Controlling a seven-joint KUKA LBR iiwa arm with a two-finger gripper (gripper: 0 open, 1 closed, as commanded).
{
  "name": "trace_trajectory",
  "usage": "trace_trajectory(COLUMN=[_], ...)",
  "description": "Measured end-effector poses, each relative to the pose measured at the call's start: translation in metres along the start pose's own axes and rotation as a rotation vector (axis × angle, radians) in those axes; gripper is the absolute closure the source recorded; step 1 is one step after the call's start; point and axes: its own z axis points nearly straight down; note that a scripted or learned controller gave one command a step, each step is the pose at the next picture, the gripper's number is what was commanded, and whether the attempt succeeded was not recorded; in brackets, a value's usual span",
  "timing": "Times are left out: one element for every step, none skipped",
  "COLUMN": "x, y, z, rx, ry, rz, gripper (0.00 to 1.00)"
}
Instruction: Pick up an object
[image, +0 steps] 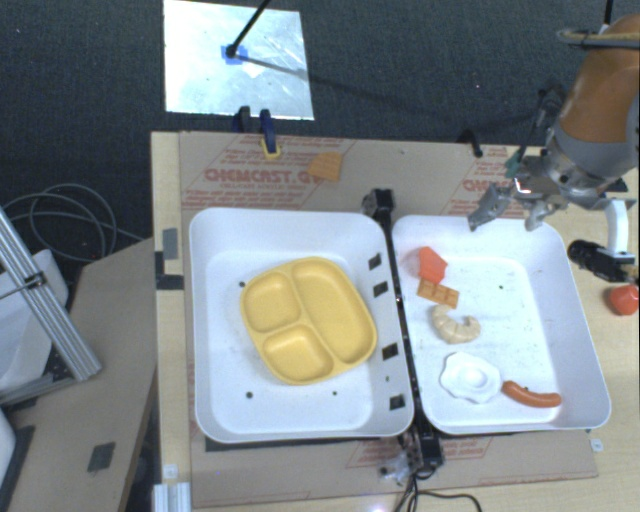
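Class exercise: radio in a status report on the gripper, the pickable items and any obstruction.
Gripper open, above right bin's far rim, holding nothing. Shrimp, fried egg, sausage lying untouched. Nothing blocking them.

Bare floor of right bin (520, 300) lies right of the food.

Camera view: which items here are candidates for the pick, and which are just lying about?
For the pick:
pincer
orange block
waffle piece
shrimp
fried egg
sausage
yellow divided plate

Lying about:
foil sheet
red object on the bench
cables
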Motion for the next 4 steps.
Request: trace_trajectory(x=[0.113, 0.042, 0.02, -0.062], y=[-0.05, -0.029, 0.022, 0.021], z=[0.072, 0.018, 0.172, 0.072], rx=[0.01, -0.004, -0.005, -0.007], ry=[0.005, -0.002, -0.001, -0.005], rz=[-0.009, 0.005, 0.0, 0.007], gripper=[0.0, 0.0, 0.0, 0.0])
